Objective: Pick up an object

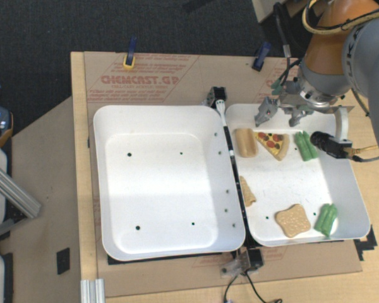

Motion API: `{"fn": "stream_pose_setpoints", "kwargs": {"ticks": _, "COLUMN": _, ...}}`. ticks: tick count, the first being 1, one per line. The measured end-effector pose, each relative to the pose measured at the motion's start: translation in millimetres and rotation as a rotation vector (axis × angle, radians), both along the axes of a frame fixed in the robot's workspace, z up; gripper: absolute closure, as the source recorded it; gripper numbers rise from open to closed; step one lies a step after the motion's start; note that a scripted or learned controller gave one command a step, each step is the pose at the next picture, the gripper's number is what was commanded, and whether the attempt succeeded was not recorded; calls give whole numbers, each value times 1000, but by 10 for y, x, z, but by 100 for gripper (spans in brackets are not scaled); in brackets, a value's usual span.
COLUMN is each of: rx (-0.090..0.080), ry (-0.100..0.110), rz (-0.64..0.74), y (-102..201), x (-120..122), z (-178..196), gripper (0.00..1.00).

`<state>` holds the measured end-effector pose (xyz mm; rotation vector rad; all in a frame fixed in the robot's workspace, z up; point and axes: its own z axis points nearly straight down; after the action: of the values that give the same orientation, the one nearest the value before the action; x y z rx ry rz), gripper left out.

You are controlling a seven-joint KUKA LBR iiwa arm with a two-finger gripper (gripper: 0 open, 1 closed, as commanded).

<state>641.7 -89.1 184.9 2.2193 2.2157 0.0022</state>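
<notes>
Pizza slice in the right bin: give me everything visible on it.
The pizza slice looks like a small toy wedge, likely plastic: tan crust edge, red top with darker spots. It lies flat on the floor of the right bin, near the far end, point toward the bin's near side. A tan bread-like piece sits just to its left, a green piece to its right; neither clearly touches it. The gripper hangs just above it, with nothing seen between its fingers.
</notes>
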Motion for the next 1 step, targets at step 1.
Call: {"fn": "stream_pose_setpoints", "kwargs": {"ticks": 1, "rx": -1, "ry": -9, "rz": -1, "y": -274, "x": -303, "z": 1441, "gripper": 0}}
